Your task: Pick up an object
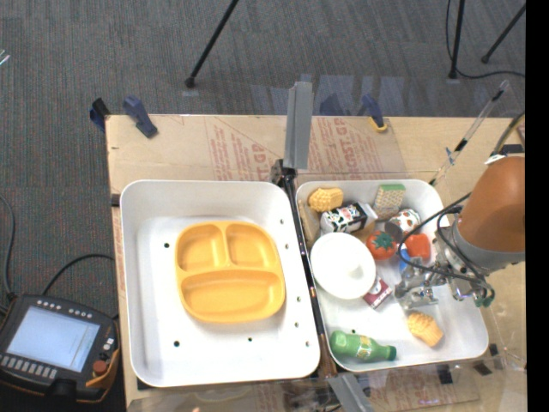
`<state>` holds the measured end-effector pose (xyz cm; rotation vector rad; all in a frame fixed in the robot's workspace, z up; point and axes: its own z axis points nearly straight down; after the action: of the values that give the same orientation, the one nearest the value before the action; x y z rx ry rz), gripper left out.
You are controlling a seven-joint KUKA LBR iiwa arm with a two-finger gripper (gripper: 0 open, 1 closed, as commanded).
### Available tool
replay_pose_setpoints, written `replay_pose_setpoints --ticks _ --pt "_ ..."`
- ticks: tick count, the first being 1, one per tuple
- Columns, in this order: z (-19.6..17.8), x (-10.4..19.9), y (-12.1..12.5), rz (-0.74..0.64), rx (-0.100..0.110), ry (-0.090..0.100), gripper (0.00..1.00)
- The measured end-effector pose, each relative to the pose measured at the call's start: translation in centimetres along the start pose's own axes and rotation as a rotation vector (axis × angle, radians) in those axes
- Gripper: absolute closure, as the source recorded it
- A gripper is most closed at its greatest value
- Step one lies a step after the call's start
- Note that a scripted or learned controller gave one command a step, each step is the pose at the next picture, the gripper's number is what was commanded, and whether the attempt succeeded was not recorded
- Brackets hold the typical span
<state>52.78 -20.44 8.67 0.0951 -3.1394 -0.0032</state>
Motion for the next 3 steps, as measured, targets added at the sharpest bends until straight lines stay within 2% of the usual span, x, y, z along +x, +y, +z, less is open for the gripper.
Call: replay_pose_setpoints --ticks 1,2,3 --pt "0.0 0.0 0.1 -0.001 0.000 -0.001 0.00" --pt "0.0 -0.8 2.3 -0.007 -0.001 0.000 0.00" --pt "-0.1 -8.9 -0.9 -0.152 0.001 -0.003 0.00"
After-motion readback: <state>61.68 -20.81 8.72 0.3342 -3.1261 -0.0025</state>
